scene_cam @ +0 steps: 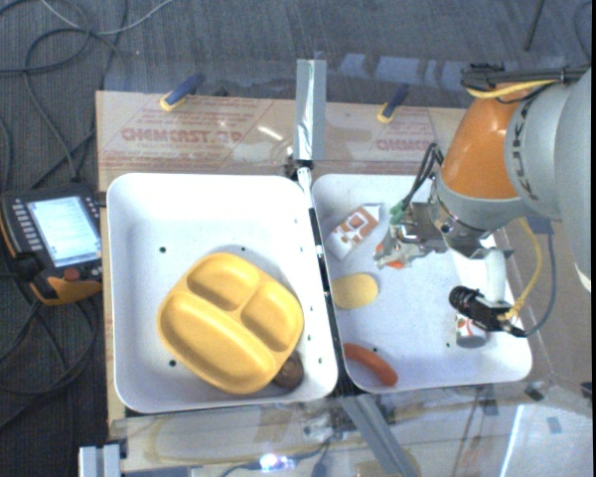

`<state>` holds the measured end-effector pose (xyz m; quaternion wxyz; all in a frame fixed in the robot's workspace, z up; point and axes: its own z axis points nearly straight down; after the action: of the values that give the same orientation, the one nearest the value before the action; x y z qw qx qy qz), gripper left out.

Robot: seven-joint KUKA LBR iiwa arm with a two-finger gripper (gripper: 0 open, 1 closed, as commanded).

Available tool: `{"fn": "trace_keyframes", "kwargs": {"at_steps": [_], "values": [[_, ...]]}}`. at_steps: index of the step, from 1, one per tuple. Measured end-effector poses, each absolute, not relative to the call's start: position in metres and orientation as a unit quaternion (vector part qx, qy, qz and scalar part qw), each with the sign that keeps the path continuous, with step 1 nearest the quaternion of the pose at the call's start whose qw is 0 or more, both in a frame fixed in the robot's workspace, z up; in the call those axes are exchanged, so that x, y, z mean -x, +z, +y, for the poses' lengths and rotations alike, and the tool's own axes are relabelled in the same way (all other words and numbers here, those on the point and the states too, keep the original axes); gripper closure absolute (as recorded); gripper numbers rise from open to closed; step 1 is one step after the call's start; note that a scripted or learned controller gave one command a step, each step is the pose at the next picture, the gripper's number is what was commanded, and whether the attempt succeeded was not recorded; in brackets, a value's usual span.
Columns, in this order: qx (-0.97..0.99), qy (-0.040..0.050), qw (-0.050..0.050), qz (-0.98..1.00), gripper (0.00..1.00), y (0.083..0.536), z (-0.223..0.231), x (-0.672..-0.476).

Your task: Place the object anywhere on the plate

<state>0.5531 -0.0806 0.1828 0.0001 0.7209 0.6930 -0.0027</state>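
Yellow plate [231, 321], 3 compartments, is sitting in the left bin [139, 227]. W/ the plate as landmark: round tan cookie-like object [356, 290] is lying just right of it. Gripper [409, 238] is hovering farther right; jaws' state: can't tell. Object prob. light, stiff, flat; grip across its edges.

The worktop [228, 132] is a pale brown board printed with faded red lettering, and around it lies dark grey carpet [99, 28]. Black cables [40, 18] loop over the carpet beyond the worktop's far edge. 2 blue-and-yellow clamps [179, 91] grip that far edge. Just off the worktop's left side lies a handheld pendant [50, 235], its screen lit pale. A metal frame [377, 435] runs under the near edge.
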Motion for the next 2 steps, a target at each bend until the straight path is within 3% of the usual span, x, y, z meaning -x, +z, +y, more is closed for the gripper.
{"fn": "trace_keyframes", "kwargs": {"at_steps": [1, 2], "values": [[-0.651, -0.0019, -0.001, 0.759, 1.0, 0.183, -0.021, -0.555], [-0.583, -0.0014, -0.001, 0.813, 1.0, 0.183, 0.051, -0.527]]}}
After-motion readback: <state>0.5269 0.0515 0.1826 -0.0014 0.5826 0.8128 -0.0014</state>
